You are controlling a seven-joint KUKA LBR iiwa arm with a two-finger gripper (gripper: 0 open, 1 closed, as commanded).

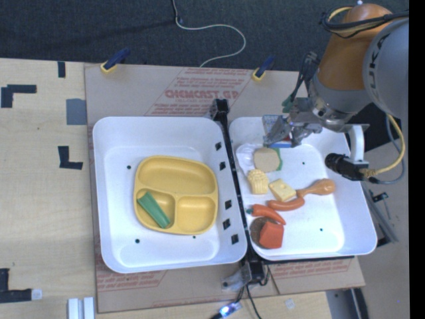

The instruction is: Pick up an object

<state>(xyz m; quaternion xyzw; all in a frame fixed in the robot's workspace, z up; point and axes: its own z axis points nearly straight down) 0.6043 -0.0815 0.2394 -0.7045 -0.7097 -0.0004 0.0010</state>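
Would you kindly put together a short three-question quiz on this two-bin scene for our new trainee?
1. True or false: the green piece lies in a compartment of the yellow divided plate.
2. Which bin holds the corn cob? A) left bin B) right bin C) neither
3. Fill in: the claw hangs over the ____ corner of the right bin, just above the pale bread-like piece.

Key
1. True.
2. B; it lies beside the yellow cheese wedge.
3. Far left, next to the divider between the bins.
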